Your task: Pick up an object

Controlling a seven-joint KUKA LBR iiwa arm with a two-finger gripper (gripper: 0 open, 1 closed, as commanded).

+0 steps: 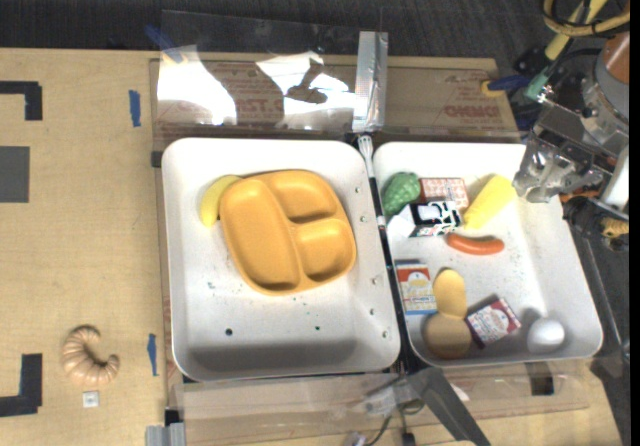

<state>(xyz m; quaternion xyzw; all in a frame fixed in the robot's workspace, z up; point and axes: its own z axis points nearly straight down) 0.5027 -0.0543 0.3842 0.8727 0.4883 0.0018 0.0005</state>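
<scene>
Camera view, gripper (537, 177) just right of yellow corn (490, 202)

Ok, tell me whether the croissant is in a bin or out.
Out. The croissant lies on the brown bench surface, left of the left bin.

Count of things on the bench

Two white bins (190, 234); one orange tray (285, 229), one banana (212, 196); perhaps ten small food items (470, 244); one croissant (90, 354).
</scene>
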